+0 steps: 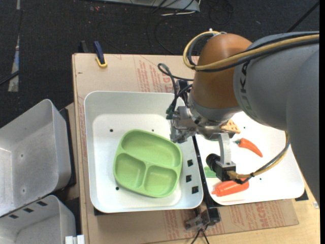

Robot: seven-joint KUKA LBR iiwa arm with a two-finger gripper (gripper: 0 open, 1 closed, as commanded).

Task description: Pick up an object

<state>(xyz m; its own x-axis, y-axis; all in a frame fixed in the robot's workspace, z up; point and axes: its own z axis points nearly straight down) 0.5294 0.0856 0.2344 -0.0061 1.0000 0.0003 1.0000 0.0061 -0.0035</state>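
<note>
A light green divided plate (147,164) lies in the left white bin (101,136). My gripper (177,129) hangs over that bin's right side, just above the plate's far right corner, with the arm's orange band above it. The right bin (284,182) holds a small orange pepper (250,145), a red-orange carrot-like piece (231,187) near its front edge, and a pizza-slice toy (232,126) partly under the arm. A small green thing (209,160) peeks out by the divider. I see nothing between the gripper and the plate.
The arm's bulk covers the back of the right bin. Two spare pale tubs (30,151) sit off the bench at the left. A blue and yellow clamp (100,55) grips the cardboard bench top at the back left.
</note>
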